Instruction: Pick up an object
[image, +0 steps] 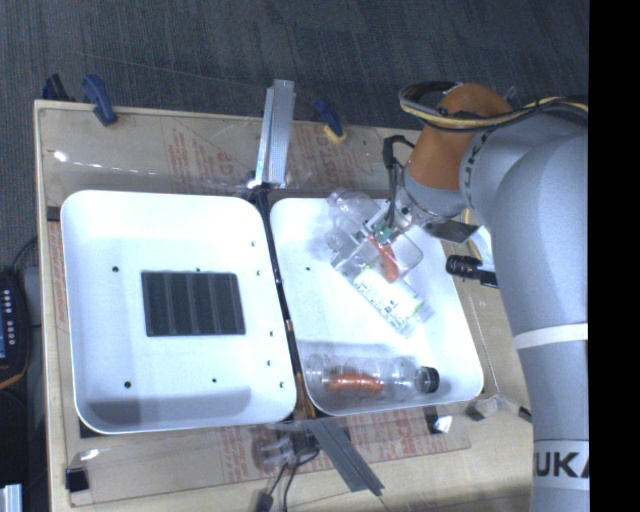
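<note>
In the right bin (455, 345), a clear plastic bottle (368, 380) with a black cap and an orange insert lies along the near wall. A second clear plastic package (385, 285) with orange and green bits inside lies tilted in the bin's far half. A crumpled clear piece (345, 215) sits by its far end. My gripper (385, 232) reaches down from the right onto the far end of that tilted package. The arm's orange band (440, 160) is just above it.
The left bin (90, 300) holds a dark ribbed rectangular pad (193, 303) near its middle. A metal bracket (275, 130) stands at the far junction of the bins, another (340, 460) at the near junction. Blue clamps (97, 97) grip the bench's far edge.
</note>
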